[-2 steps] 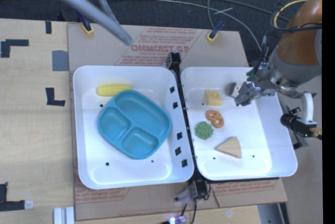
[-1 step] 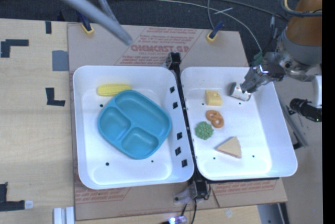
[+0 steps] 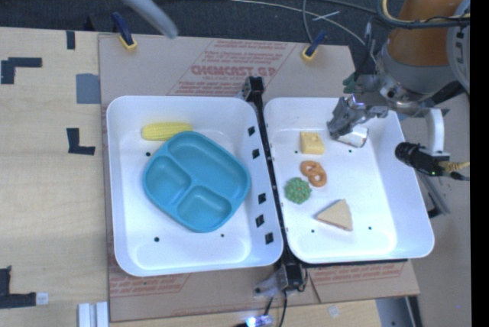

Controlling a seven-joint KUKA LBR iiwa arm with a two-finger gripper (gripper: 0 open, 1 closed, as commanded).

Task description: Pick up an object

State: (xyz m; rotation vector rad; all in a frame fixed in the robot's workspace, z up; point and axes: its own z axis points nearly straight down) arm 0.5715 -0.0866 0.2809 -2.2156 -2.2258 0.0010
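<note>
In the right bin [image 3: 397,234] lie a yellow cheese cube [image 3: 311,143], a brown pretzel [image 3: 314,173], a green round piece [image 3: 298,190] and a tan sandwich wedge [image 3: 335,215]. My gripper [image 3: 348,124] hangs over the bin's upper right part, just right of the cheese cube and a little above the floor. A white patch [image 3: 353,138] shows right below its tip. Nothing is seen held.
The left bin [image 3: 126,188] holds a blue divided plate [image 3: 197,179] and a yellow corn cob [image 3: 166,131] at its upper left. A black divider [image 3: 261,157] runs between the bins. Cables [image 3: 336,20] loop behind the arm, and clamps sit at the board's far edge.
</note>
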